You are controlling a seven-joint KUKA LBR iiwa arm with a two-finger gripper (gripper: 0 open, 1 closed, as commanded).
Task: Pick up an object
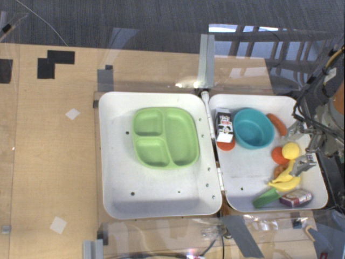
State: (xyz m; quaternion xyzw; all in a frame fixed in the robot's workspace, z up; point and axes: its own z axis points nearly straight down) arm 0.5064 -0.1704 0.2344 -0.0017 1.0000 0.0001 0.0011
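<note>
So, biggest first: the wooden table (pixel 48 161) carries two shallow white bins side by side. The left bin (pixel 116 193) holds a light green divided plate (pixel 164 137), three compartments, lying flat near the middle. The right bin (pixel 245 182) is the busy one. At its right edge sits the arm (pixel 331 112), with the gripper (pixel 308 154) low over that bin's right side, just beside the yellow ball (pixel 291 150); whether its metal fingers (pixel 303 164) are spread or closed I cannot tell, and nothing is plainly seen between them. A teal bowl (pixel 254 128) stands upright toward the back of the right bin. Left of it, against the bin's wall, lies a small black-and-white carton (pixel 223 125) with a red end. Along the front lie a yellow banana (pixel 285 182), a green vegetable (pixel 266 199) and a small reddish box (pixel 295 199), close together. Behind the bowl's right side lies an orange-red sausage shape (pixel 277 124), and an orange piece (pixel 277 155) touches the yellow ball.
</note>
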